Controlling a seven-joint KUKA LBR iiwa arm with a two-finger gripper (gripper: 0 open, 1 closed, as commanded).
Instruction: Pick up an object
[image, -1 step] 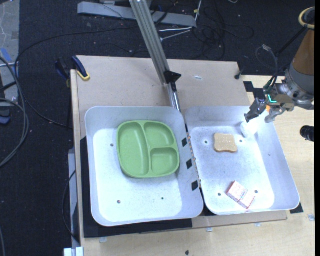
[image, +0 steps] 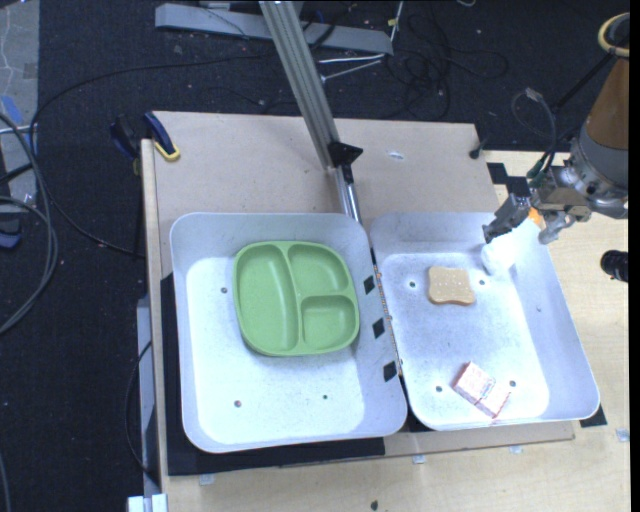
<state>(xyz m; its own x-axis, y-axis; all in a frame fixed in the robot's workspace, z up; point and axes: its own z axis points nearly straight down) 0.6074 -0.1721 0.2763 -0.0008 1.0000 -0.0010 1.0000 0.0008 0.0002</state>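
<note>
The tool (image: 517, 222), its state impossible to tell, is hovering at the right bin's (image: 560, 330) upper rim in the approach step, needing descent toward the toast (image: 450, 286).

Even overhead light, mild glare on bins (image: 200, 400), slightly soft.

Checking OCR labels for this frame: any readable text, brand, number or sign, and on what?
None readable.
Pink packet in the right bin: its print is too blurred to read.
Green tray, toast, both bins: no lettering visible.
</note>
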